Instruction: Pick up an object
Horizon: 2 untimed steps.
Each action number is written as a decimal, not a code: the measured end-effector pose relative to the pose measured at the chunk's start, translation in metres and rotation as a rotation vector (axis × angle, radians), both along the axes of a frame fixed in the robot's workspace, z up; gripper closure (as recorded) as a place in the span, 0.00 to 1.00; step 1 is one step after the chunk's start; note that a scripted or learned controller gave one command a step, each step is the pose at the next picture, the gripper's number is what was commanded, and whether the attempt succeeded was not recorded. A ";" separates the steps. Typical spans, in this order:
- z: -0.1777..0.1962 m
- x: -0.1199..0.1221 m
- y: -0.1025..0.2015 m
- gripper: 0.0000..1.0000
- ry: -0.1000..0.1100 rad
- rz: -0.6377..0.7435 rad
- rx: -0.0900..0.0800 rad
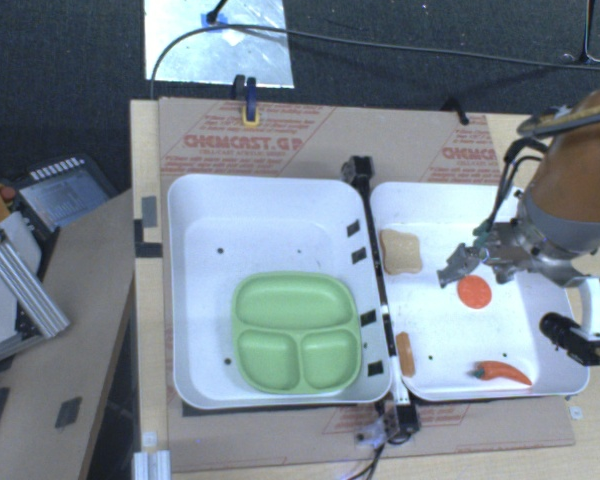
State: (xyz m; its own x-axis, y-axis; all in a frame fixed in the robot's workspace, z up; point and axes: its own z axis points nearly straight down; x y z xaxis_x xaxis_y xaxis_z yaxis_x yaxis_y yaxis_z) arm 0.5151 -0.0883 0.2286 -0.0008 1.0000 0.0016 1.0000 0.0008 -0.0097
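In the right bin [550, 383] lie a tan bread slice [401, 251], a round red-orange tomato-like piece [474, 292], an orange-red chili-like piece [503, 372] and a small tan sausage-like piece [405, 353] against the left wall. My gripper [462, 265] hangs over the middle of this bin, reaching in from the right. It sits just above and left of the round red piece and right of the bread. Nothing shows in its grasp.
The left bin [200, 228] holds a green divided plate [296, 332]. A black clip strip [368, 238] runs between the two bins. The arm's orange band [580, 173] looms over the right bin's far right side. Cardboard [280, 138] lies under both bins.
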 end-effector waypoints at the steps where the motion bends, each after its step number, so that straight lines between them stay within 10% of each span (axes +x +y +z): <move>1: 0.005 0.002 0.000 0.00 -0.011 0.002 -0.002; 2: -0.055 0.009 0.002 0.00 -0.006 0.001 -0.001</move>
State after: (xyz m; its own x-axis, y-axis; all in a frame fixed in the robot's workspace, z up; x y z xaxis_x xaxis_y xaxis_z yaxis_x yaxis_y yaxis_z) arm 0.5239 -0.0863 0.1736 -0.0014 1.0000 0.0006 1.0000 0.0014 -0.0034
